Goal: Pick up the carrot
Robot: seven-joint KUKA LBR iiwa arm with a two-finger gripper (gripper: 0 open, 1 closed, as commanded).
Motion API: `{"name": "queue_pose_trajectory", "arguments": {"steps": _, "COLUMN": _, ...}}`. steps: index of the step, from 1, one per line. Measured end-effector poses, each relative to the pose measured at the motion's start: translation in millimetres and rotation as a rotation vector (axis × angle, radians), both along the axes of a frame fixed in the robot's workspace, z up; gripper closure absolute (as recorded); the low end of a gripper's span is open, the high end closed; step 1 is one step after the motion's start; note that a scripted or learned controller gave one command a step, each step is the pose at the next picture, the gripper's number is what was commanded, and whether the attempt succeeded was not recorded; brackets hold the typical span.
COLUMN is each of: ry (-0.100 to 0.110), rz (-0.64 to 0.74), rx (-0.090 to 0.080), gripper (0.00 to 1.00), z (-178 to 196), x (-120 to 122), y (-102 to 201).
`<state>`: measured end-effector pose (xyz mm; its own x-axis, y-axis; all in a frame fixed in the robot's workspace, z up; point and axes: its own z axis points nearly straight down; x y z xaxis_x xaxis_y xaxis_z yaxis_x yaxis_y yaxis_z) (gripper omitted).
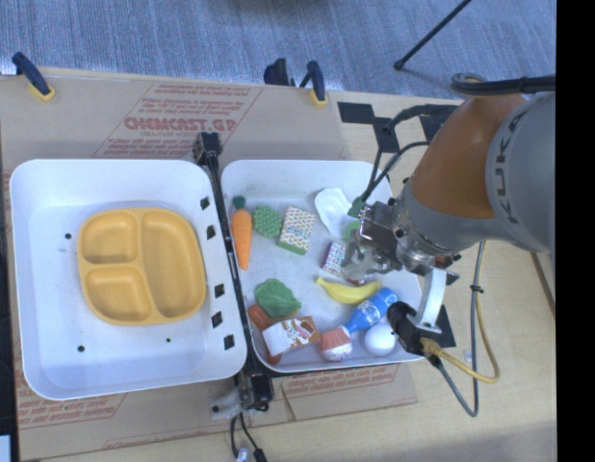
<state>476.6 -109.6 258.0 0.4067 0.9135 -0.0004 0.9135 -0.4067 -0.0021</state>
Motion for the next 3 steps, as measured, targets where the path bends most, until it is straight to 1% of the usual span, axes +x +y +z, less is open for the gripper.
{"name": "queue_pose_trajectory", "arguments": {"steps": 1, "ry": 0.001, "rz": 0.0, "rx": 0.0, "gripper": 0.0, "z": -0.3, "x": -0.1, "y": 0.1}}
{"name": "queue_pose_trajectory", "arguments": {"steps": 2, "ry": 0.004, "rz": -0.05, "rx": 0.001, "gripper": 0.0, "z": -67.4, "x": 59.2, "y": 43.6}}
{"name": "queue_pose_trajectory", "arguments": {"steps": 3, "ry": 0.003, "rz": 0.038, "rx": 0.001, "gripper": 0.0, "z": -66.9, "x": 114.7, "y": 82.3}}
